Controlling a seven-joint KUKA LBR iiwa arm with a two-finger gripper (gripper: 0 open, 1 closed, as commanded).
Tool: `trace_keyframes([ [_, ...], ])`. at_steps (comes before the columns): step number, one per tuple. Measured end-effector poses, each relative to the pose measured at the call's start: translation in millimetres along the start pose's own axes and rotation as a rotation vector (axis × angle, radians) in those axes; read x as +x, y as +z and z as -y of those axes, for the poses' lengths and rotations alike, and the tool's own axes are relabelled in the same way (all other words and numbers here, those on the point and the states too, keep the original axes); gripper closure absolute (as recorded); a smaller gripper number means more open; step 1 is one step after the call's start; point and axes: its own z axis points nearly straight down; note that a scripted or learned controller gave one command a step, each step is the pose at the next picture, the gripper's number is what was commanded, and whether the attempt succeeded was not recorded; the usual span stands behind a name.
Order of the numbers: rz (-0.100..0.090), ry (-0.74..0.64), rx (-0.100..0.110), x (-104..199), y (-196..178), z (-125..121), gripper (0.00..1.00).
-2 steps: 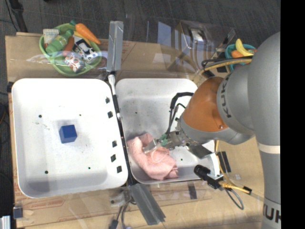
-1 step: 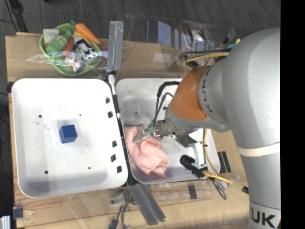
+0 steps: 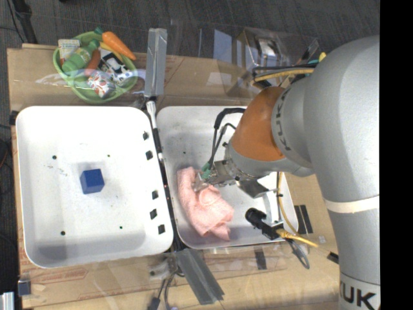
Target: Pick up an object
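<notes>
Item under inspection: a pink cloth [image 3: 206, 206], crumpled, lying in the right bin [image 3: 187, 134].

- Its long axis runs diagonally, from the end under the gripper [image 3: 208, 176] down and away toward the bin's near wall.
- The gripper sits at the cloth's upper end, directly over it and apparently touching. Most of the cloth lies below the gripper in the view and slightly right of it.
- Whether the grip is released or clenched cannot be told, because the wrist hides it.
- Clearance: the cloth lies close to the divider wall left of the gripper and near the bin's near wall. Bare floor lies open beyond the gripper.
- A straight lift looks unobstructed.
- Well to the gripper's left, a blue cube [image 3: 92, 180] sits alone in the left bin [image 3: 64, 141].
- A green bowl [image 3: 97, 92] of toys stands on the table beyond that.
</notes>
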Motion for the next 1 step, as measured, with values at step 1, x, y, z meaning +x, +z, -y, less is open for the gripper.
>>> trace_keyframes([
  [1, 0.001, 0.054, -0.001, 34.6, -115.6, -41.1, 1.00],
])
